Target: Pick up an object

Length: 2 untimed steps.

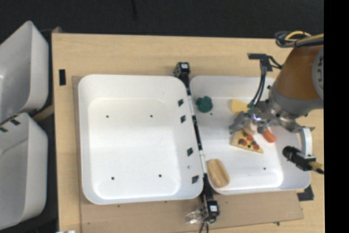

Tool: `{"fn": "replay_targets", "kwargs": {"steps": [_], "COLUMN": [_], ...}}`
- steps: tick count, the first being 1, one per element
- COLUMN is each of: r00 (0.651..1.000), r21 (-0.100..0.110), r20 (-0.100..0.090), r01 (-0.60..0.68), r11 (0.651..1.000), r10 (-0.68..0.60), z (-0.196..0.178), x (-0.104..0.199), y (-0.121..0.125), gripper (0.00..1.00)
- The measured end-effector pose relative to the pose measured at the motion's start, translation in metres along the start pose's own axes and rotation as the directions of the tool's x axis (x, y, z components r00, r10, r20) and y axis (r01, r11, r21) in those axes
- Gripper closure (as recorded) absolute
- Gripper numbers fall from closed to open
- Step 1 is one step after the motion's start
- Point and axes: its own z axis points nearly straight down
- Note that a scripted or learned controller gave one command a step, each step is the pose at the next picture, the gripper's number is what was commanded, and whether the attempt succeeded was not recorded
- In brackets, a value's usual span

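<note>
Starting nearest you, the bread piece (217, 173) sits at five o'clock; beyond, the pizza slice (246, 142), probably light, stiff plastic, lies under the gripper (246, 123). Pinch its long edges. Finger state: cannot tell.

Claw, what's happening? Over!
Claw low in right bin, at pizza slice. Nothing seen held. Yellow piece, orange piece close by.
</note>
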Motion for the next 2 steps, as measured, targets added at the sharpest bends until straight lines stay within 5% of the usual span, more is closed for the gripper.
{"fn": "replay_targets", "kwargs": {"steps": [1, 2], "r00": [1.000, 1.000], "r21": [0.007, -0.008], "r20": [-0.002, 0.004], "r01": [0.002, 0.007], "r11": [1.000, 1.000], "r10": [-0.001, -0.007], "z": [0.056, 0.038], "x": [0.006, -0.024], "y": [-0.064, -0.003], "gripper": [0.00, 0.00]}}
